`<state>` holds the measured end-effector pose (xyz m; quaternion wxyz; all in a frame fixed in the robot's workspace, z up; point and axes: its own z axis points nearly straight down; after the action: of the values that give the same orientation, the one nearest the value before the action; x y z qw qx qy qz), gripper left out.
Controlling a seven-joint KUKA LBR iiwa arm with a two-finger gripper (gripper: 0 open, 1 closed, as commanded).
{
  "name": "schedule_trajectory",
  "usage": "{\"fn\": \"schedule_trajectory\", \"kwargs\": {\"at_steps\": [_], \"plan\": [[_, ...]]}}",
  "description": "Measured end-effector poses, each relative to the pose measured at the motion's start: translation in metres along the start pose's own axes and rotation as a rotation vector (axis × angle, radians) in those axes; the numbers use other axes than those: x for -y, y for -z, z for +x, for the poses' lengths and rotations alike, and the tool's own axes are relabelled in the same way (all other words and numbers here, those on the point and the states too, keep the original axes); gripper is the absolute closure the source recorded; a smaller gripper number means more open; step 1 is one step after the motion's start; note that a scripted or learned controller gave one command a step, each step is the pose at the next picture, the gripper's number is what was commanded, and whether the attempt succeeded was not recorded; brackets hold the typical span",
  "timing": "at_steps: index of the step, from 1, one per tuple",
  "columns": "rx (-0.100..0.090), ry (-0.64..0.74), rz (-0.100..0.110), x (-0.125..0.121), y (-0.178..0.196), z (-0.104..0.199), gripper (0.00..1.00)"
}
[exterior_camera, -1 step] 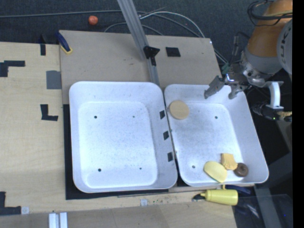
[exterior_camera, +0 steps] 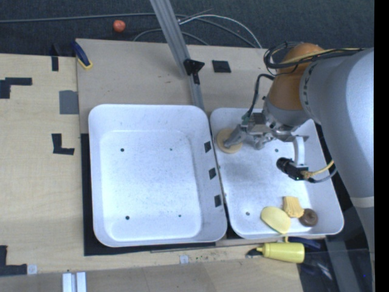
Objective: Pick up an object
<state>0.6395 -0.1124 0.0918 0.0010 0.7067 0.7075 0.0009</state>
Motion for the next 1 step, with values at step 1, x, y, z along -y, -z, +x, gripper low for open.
{"fn": "schedule_trajectory", "kwargs": {"at_steps": [1], "plan": [[0.001, 0.001, -0.006, -0.0019, 0.0137, 0.0002, 1.0]]}}
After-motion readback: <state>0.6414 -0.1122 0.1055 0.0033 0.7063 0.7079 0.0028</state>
